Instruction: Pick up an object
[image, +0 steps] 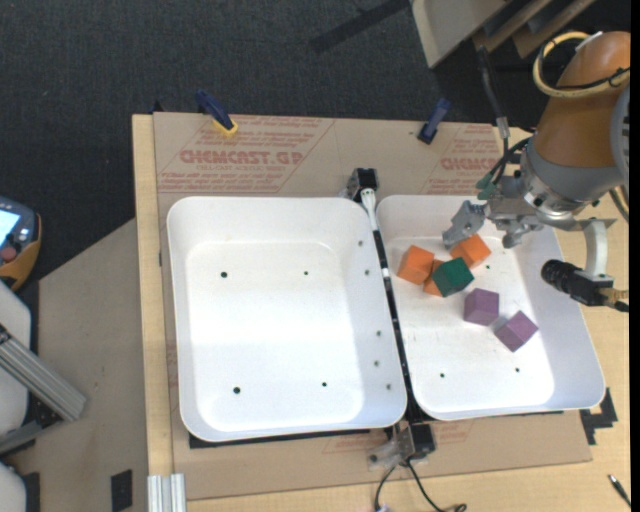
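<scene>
While looking down at the right bin (592, 372), saw the gripper (490, 226) low over its far part, fingers spread apart, nothing clamped between them. Noted an orange block (476, 249) just below the fingertips, close beside a green block (454, 277). Found a purple block (481, 306) nearer the front.

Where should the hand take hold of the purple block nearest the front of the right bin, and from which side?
Grip the purple block across two opposite flat side faces, coming straight down from above. It lies apart from the other purple block, so there seems to be space for fingers on both sides. It sits turned relative to the right bin, so the hand likely needs to rotate to match.
</scene>
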